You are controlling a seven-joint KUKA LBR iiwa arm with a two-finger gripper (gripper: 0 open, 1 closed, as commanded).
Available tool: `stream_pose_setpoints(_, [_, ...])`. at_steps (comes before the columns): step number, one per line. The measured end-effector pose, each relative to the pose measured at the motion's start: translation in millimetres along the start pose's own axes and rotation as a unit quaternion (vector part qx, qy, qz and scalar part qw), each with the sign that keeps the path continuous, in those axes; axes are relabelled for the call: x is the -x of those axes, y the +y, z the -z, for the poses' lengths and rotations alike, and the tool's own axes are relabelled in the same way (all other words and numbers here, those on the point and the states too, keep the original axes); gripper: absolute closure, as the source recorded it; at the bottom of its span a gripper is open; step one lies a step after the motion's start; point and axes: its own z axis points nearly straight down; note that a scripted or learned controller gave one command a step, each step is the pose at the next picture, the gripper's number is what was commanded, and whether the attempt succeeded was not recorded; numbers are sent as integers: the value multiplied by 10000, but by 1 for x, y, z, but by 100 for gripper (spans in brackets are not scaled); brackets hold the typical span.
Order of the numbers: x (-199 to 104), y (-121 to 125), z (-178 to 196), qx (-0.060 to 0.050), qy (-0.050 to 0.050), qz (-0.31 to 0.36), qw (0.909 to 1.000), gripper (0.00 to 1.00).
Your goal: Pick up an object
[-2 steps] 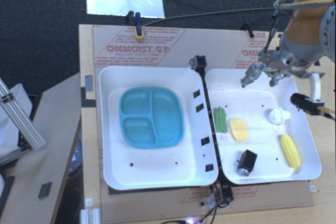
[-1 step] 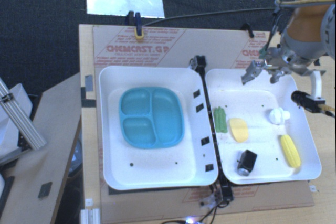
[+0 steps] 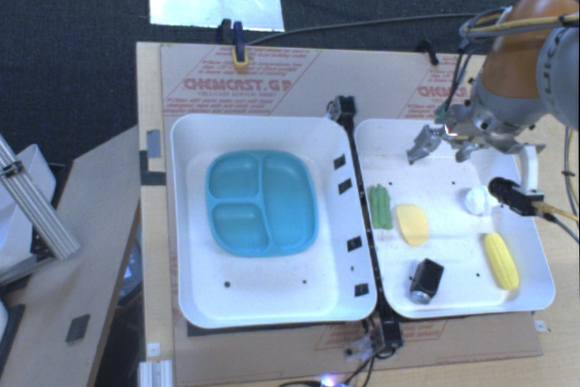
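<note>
The desk (image 3: 272, 77) is the biggest thing here, and it carries two white bins side by side. The left bin (image 3: 195, 195) holds a blue plate (image 3: 263, 201) with three parts. The right bin (image 3: 521, 290) is where all the small things lie.

My arm (image 3: 526, 50) comes in from three o'clock, grey with an orange band. My claw (image 3: 441, 140) hangs over the right bin near its twelve o'clock side. Its two fingers are spread apart and there is nothing between them. I am not touching any toy yet.

Now the things I could pick, big to small. A yellow corn (image 3: 501, 260) lies at about four o'clock in the right bin. A pale yellow lump (image 3: 413, 224) sits near the middle, and just beside it at nine o'clock lies a green pod (image 3: 381, 207), close to the bin wall. A little black and silver thing (image 3: 425, 279) lies at six o'clock. A small white ball (image 3: 476, 199) sits at three o'clock, next to a black part of my arm.

I think I am at the step of getting ready to go down. Nothing is picked up yet. The pale yellow lump looks nearest under my claw, toward six o'clock from it. Next I should move my claw over one toy, go down with the fingers on both sides, and then squeeze. The green pod is so close to the lump that I could bump it.
</note>
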Motion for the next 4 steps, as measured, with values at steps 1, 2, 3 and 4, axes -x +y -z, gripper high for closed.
stream_pose_setpoints(1, [-2, -5, -62, -11, 3, -1, 10000, 0])
stream_pose_setpoints(2, [-2, -4, -92, 2, 1, -3, 10000, 0])
stream_pose_setpoints(3, [-2, -3, -79, 28, -3, -6, 10000, 100])
stream_pose_setpoints(4, [1, 2, -15, 43, -5, 11, 10000, 100])
